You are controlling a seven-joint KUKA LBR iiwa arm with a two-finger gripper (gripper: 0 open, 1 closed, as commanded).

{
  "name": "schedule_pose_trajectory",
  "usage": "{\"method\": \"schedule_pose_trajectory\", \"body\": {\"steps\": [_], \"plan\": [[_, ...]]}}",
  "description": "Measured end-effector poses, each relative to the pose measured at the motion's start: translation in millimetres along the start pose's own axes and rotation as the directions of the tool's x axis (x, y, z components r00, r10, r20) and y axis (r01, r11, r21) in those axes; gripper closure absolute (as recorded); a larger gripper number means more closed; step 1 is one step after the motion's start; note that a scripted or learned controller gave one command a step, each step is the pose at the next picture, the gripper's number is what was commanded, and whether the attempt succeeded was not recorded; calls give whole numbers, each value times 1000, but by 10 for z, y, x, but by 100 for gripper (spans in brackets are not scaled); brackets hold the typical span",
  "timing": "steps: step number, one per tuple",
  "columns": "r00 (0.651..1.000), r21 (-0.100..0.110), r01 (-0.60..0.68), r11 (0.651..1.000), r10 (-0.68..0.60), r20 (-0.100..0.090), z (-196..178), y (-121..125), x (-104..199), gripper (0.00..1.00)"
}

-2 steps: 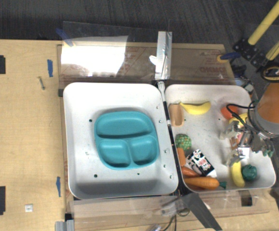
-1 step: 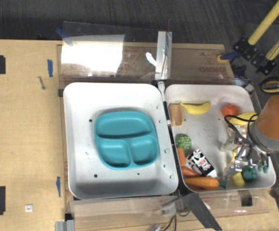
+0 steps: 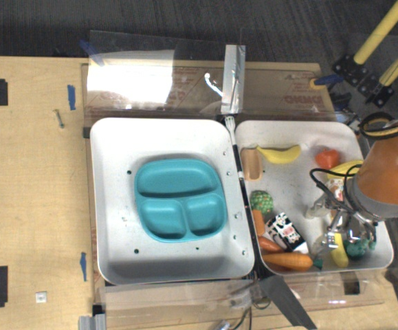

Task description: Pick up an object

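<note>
The right bin [image 3: 302, 184] holds several small toys. A yellow banana [image 3: 280, 155] lies at its back, with a red-orange piece [image 3: 327, 159] to the right and a tan cylinder [image 3: 251, 163] to the left. Along the left side sit a green broccoli [image 3: 261, 201], a black-and-white block [image 3: 285, 231] and an orange carrot [image 3: 289, 260]. My gripper [image 3: 337, 234] is low in the bin's front right corner, right over a yellow piece [image 3: 339, 257] and a teal piece [image 3: 359, 247]. The wrist and cables hide what lies under it.
The left bin [image 3: 109, 184] bears a teal divided plate [image 3: 179, 198]. The arm's orange band [image 3: 390, 174] overhangs the right bin's right wall. A clear plastic barrier [image 3: 233, 78] stands behind the bins. Yellow-and-black struts [image 3: 377, 40] stand at the back right.
</note>
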State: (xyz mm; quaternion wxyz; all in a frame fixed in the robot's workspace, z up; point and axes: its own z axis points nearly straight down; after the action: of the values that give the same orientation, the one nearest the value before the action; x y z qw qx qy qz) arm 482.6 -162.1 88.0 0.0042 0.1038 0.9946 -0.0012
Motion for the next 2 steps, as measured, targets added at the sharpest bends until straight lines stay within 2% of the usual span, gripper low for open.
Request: {"method": "schedule_pose_trajectory", "body": {"steps": [1, 2], "plan": [[980, -2, 199, 980, -199, 0, -87, 3, -714, 0], [946, -2, 325, 946, -325, 2, 26, -89, -1637, 0]]}}
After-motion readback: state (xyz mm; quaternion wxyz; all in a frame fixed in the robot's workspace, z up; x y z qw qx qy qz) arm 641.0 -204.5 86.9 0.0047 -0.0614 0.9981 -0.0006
